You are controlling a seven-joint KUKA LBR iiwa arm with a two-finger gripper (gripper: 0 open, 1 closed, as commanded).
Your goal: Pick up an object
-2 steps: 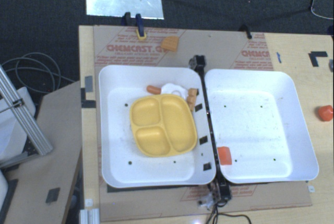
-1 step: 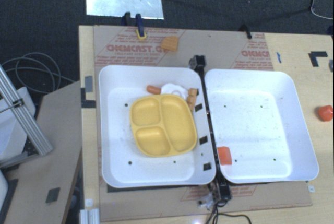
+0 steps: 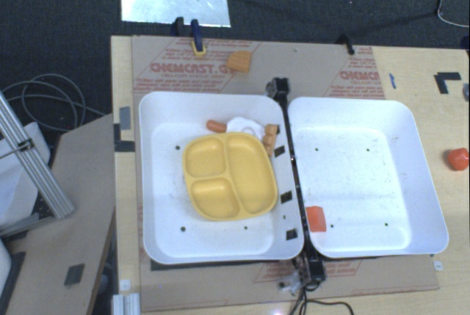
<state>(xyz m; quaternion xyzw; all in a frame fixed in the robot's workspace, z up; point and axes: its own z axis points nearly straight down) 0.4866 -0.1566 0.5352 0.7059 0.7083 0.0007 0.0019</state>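
Observation:
A yellow divided plate lies in the left bin, near its middle. Behind the plate sit a small orange sausage-shaped piece, a white cup-like object and a tan block close to the bin's right wall. An orange-red block rests in the right bin at its near left corner.
A tan sponge-like piece lies on the bench behind the left bin. A small orange object sits on the bench to the right of the right bin. Black clips hold the bins' shared edge. A blue and yellow clamp stands at the bench's back edge.

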